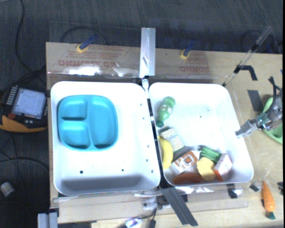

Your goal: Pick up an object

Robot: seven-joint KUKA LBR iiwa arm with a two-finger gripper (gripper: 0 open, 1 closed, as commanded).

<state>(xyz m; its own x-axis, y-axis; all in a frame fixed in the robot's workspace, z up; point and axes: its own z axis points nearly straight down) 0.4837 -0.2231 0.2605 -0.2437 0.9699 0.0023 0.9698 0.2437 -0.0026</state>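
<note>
Candidate objects lie crowded in the lower corner of the right bin (228, 103): a banana (165, 152) against the dividing wall, a green bottle (166, 107) further up that wall and apart from the rest, then a patterned packet (174, 139), an orange-and-white carton (185, 163), a yellow block (205, 168), a green item (210, 153) and a small red-and-white box (223, 165), most of them touching.

The gripper (244, 129) hangs at the bin's right rim, above the wall and off the pile; whether it is spread or pressed together cannot be told at this size, and nothing is seen in it.

Risk — a descent into the cluster could land on two items at once, or wedge one against the near wall and slip off. The banana and the bottle sit tight to the divider, leaving little room on that side.

Open room: the upper and middle floor of the right bin is bare. The left bin (133, 170) carries a blue divided plate (88, 121). On the surface (256, 70) outside, a carrot-like item (267, 199) lies clear of the work.
</note>
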